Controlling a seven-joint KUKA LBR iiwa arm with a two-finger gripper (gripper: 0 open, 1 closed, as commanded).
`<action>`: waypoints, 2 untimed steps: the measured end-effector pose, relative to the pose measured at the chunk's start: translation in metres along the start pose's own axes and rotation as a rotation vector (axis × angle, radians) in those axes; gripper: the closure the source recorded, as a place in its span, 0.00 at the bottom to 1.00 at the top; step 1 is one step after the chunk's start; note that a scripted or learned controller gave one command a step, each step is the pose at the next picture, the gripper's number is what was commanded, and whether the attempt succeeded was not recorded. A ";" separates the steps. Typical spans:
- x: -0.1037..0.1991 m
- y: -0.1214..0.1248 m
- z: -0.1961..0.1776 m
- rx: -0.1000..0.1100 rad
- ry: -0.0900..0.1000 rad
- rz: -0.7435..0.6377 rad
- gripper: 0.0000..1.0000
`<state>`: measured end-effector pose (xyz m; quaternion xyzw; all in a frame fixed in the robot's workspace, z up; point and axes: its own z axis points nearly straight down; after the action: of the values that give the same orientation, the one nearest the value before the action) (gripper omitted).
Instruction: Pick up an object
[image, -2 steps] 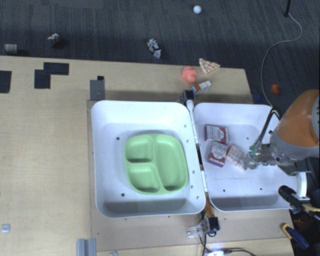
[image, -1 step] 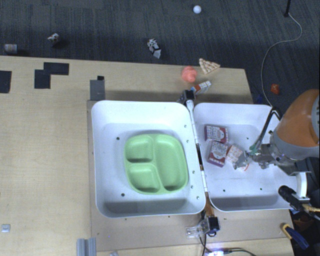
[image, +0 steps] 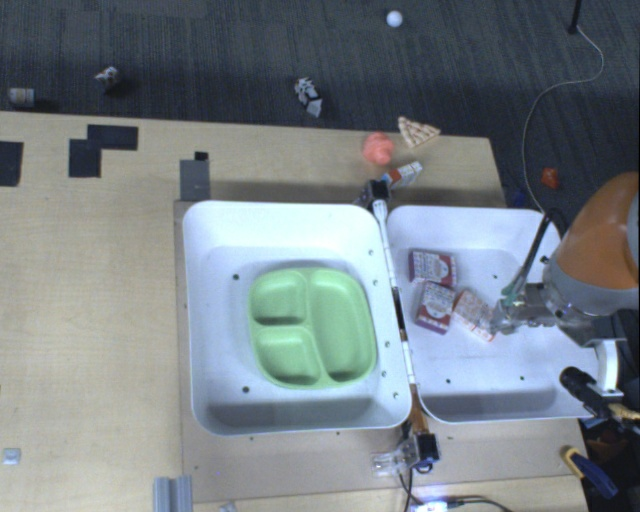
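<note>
In the right bin (image: 480, 395) lie three small packets: a red and white one (image: 432, 266) at the back, a dark red one (image: 435, 307) below it, and a pale crinkled one (image: 474, 314) to its right. My gripper (image: 503, 322) reaches in from the right and sits low at the right end of the pale packet, touching or nearly touching it. The arm's grey wrist and orange band rise behind it at the right edge.
The left bin (image: 210, 300) holds a green divided tray (image: 310, 326). Beyond the bins on the bench lie a pink ball (image: 378, 148), a wedge-shaped toy (image: 418, 131) and a small tube (image: 402, 175). Cables run near the bins' front edge.
</note>
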<state>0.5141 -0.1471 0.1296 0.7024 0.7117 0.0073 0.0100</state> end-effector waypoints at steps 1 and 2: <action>0.000 0.000 0.000 0.000 0.000 0.001 0.00; 0.041 -0.025 0.042 0.014 0.000 0.011 0.00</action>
<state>0.4892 -0.1068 0.0870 0.7063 0.7079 0.0022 0.0049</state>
